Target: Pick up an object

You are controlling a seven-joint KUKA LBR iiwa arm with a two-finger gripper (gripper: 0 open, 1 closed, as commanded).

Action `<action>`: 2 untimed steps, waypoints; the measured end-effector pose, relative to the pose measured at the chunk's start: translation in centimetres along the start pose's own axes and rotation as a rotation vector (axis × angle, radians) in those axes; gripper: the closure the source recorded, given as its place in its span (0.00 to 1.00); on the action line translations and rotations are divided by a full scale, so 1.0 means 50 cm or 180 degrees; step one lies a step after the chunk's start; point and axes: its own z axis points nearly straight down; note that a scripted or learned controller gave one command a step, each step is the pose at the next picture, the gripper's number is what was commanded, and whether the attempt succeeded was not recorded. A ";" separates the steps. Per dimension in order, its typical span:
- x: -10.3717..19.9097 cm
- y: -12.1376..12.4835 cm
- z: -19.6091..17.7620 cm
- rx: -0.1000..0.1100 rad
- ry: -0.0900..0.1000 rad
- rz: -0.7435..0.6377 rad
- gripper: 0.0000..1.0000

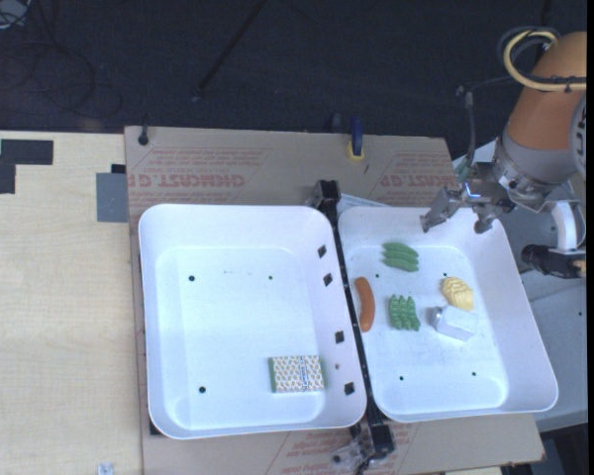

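At the near edge of the bench, the cardboard sheet (416, 453) is seen projecting from under the two bins, with a dark clamp (368, 447) at the near end of the seam between them. In the left bin (168, 265), a small patterned card box (297, 373) is laid flat near the near wall, right of the middle; the remaining floor of that bin is left open on all sides of it, with wide room towards the far and left walls.

The right bin (525, 364) is set touching the left one along a black divider (334, 265). Its near half is unoccupied floor. Farther in, a cluster of small items is found: an orange sausage-shaped piece (365, 303) lies lengthwise just beside the divider; a green ridged piece (404, 313) is placed near it to the right; a pale white block (452, 324) rests right of that, with a yellow corn-like piece (456, 291) just beyond it, touching or nearly so. A second green piece, pod-shaped (400, 256), lies apart towards the far wall. Narrow gaps are left between the items; more room is left along the right wall.

Farthest, the gripper (459, 213) is held above the far rim of the right bin, well apart from every item. Its two fingers are seen spread apart, and nothing is held between them.
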 end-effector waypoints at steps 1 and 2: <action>0.000 0.000 -0.020 0.0001 0.0001 -0.0006 1.00; -0.113 -0.170 -0.129 -0.0005 -0.0009 0.0024 1.00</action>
